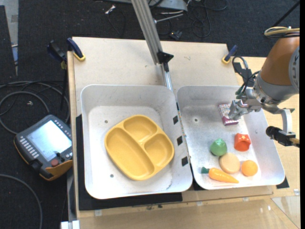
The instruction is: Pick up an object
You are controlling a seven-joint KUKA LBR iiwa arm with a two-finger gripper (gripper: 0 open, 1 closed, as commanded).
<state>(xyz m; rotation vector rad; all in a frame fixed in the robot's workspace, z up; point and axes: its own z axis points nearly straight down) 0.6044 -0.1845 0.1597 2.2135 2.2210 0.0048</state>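
Reaching in from the right, the grey arm with its orange band point(282, 63) holds its two-finger gripper point(236, 109) low over the far part of the right white bin point(267, 128), directly above a small pink-and-white packet point(228, 114) lying flat on the bin floor. Whether the tool is spread or closed cannot be told from this slant, and nothing is visibly held. Packet sits just left of and beneath the tool tip, apparently touching or nearly so; its long axis runs roughly far-to-near. Judged target: this packet, since it is nearest. Nearer in the same bin, apart from the tool: red toy pepper point(242, 142), green round toy fruit point(218, 147), beige round piece point(229, 163), orange ball point(249, 168), toy carrot point(221, 175). Left white bin point(90, 128) holds a yellow three-compartment plastic plate point(138, 147).
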